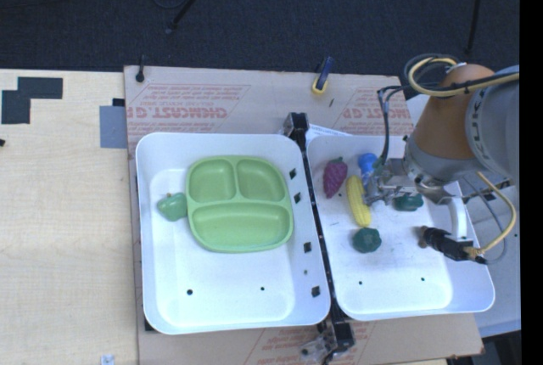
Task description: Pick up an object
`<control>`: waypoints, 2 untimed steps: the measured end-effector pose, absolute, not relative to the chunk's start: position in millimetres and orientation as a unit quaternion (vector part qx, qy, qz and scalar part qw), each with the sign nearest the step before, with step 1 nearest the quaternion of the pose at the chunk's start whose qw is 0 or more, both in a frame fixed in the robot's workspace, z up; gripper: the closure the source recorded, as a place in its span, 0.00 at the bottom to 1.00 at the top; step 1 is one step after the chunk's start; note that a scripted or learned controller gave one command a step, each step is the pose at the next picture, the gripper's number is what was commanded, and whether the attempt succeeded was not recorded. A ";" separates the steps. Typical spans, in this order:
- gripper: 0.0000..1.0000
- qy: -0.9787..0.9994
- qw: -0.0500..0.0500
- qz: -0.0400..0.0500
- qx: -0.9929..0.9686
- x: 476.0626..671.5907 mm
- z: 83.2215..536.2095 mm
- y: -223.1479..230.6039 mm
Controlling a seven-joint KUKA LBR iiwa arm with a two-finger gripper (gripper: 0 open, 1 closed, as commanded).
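Note:
My gripper [379,190] hangs low over the right bin [407,291], near its upper middle, below the orange-banded wrist. Just left of it lies a yellow corn cob [359,201], lengthwise down the bin. A small blue object [366,163] sits right above the gripper, partly covered by it. A purple grape-like piece [334,176] rests further left, near the bin's dividing wall. A dark green round piece [366,240] lies below the corn. Another dark green piece [409,202] shows just right of the gripper, under the arm.
The left bin [221,295] holds a light green divided plate [239,204] and a small green object [173,206] by its left edge. A black part with cables [445,243] hangs off the arm over the right bin's right side.

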State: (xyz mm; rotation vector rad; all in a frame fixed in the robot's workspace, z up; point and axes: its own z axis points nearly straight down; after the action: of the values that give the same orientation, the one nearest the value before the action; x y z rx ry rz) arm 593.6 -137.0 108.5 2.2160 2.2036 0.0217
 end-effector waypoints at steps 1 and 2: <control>1.00 0.705 -0.002 0.000 0.709 592.3 143.1 -144.4; 1.00 0.704 -0.002 -0.001 0.710 591.3 184.3 -151.9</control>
State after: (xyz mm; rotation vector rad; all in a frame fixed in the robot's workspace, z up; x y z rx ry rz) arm 591.3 -151.9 184.3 2.2350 2.2143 -0.0045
